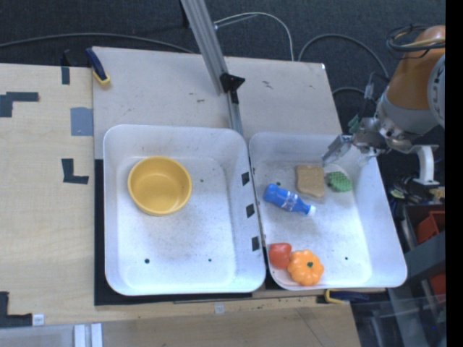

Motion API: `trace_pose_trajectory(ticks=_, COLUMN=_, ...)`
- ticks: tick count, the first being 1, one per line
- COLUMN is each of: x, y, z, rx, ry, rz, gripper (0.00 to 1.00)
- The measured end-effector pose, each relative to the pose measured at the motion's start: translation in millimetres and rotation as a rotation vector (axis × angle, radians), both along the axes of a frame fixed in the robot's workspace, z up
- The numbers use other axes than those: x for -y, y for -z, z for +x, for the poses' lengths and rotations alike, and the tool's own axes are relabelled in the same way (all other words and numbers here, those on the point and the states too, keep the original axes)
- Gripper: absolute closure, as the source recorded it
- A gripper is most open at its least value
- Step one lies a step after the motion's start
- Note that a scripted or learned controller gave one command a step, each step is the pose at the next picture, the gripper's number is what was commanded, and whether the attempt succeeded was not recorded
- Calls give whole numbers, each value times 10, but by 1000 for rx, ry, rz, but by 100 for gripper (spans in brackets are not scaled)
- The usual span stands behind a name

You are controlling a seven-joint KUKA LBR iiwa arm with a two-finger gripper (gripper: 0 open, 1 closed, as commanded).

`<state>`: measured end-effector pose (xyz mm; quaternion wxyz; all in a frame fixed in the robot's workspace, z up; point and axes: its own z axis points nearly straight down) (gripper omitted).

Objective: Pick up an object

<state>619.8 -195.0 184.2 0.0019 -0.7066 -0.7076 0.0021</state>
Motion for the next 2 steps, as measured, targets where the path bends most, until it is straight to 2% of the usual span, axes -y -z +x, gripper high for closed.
trace_pose_trajectory(ticks=1, x=50, y=590, z=-89, rx=-2, ry=1, rz=1, gripper=0)
trace_pose_trajectory(ticks=2, x=69, y=849, z=-25, rx=23, ry=-2, rz=-9, gripper=0)
